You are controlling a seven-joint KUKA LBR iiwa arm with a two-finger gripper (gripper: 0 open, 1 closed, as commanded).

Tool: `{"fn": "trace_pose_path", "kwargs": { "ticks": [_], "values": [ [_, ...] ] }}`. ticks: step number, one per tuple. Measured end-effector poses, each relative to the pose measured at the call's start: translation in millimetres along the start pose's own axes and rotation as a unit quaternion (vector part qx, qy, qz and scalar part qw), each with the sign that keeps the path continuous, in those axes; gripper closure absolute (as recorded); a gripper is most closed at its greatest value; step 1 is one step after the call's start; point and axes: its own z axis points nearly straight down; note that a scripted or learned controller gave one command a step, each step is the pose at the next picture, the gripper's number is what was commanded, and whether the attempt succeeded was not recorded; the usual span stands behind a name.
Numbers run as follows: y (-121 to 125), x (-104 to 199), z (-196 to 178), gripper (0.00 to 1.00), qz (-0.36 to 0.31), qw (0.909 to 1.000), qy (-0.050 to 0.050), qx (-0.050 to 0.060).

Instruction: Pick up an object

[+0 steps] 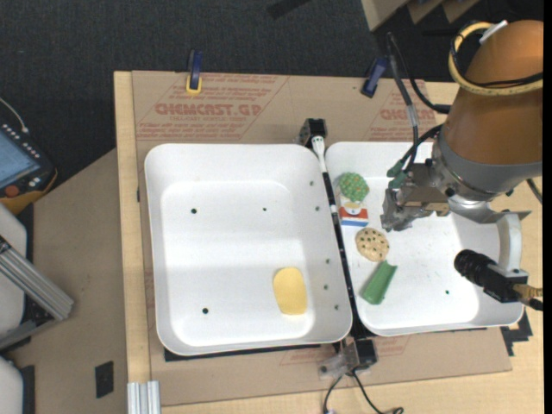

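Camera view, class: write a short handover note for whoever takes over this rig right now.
Gripper: over the right white bin, nothing seen between its fingers; open or shut unclear.
Right bin: round green object, small red, white and blue item, round speckled cookie, green oblong block.
Left white bin: yellow oval object.
Done: no pick seen.
Left: grasp and lift one object.
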Motion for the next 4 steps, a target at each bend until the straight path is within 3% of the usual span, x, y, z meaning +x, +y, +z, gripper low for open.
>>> {"fn": "trace_pose_path", "kwargs": {
  "ticks": [1,2,3,4],
  "values": [
    [-3,94,-51,1.0,-0.006,0.9999,0.001,-0.009],
    [18,182,-103,1.0,-0.007,0.9999,0.003,-0.011],
    [-10,178,33,1.0,-0.002,1.0,-0.002,0.002],
    [-7,106,99,1.0,0.0,1.0,0.0,-0.002]
  ]
}}
